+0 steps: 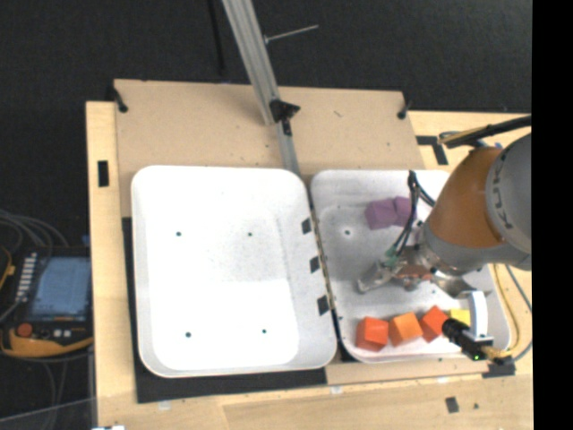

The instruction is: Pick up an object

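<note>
Three orange blocks lie near the claw.

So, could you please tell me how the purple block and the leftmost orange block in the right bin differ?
The purple block is pale violet; the leftmost orange block is bright orange-red. The purple block lies near the far side of the right bin, beside the arm, while the orange block sits by the near wall, at the end of a row of orange blocks. Both are small, blocky pieces lying free in one bin.
</note>
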Tool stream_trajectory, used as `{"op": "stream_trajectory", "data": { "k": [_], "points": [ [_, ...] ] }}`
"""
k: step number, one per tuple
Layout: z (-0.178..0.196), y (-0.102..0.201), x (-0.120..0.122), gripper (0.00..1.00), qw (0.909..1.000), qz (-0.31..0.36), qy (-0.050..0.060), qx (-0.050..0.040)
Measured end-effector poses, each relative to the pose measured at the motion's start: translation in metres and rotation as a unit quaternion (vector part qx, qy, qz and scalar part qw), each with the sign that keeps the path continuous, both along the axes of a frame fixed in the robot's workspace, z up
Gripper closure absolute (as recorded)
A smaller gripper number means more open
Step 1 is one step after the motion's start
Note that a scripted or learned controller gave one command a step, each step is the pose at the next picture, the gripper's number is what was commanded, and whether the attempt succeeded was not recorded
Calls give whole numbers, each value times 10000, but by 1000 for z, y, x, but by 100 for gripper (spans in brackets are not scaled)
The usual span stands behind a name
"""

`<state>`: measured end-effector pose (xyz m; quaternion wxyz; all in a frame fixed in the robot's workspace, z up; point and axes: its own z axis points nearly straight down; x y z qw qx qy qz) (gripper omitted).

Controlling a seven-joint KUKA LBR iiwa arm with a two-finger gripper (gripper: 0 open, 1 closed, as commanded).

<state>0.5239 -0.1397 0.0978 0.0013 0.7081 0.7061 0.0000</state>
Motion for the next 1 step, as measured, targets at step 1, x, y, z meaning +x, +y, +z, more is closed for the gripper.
{"op": "stream_trajectory", "data": {
  "k": [1],
  "points": [
    [12,-1,1,100,10000,-42,-22,1]
  ]
}}
